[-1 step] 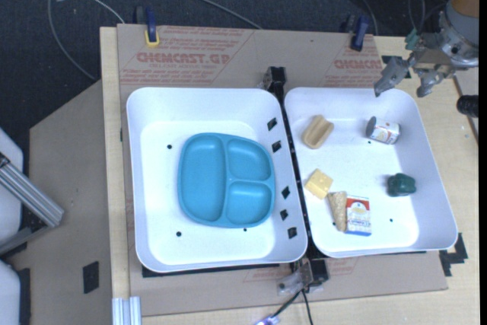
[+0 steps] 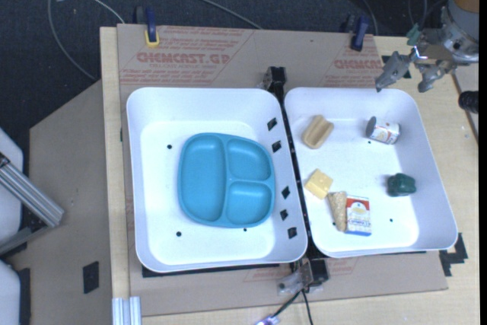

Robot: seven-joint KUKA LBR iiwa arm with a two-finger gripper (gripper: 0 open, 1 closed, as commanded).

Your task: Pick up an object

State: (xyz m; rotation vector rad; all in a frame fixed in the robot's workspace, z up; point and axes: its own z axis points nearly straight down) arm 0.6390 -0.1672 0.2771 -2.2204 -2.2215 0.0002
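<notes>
The right bin [image 2: 426,156] holds several small objects. A tan bread-like piece [image 2: 317,132] lies at its upper left, and a small can [image 2: 383,132] rests on its side near the top. A dark green lump [image 2: 401,184] sits at the right. A yellow wedge [image 2: 319,183], a tan stick [image 2: 337,209] and a red and white carton [image 2: 358,215] lie close together toward the front. My gripper [image 2: 405,74] hangs above the bin's far right corner, clear of every object, open with nothing between its fingers.
The left bin [image 2: 148,164] holds a blue divided plate [image 2: 226,180]. Black clips [image 2: 280,164] line the seam between the bins. Two blue clamps [image 2: 152,33] pin the board at the back. Cables trail over the dark floor behind.
</notes>
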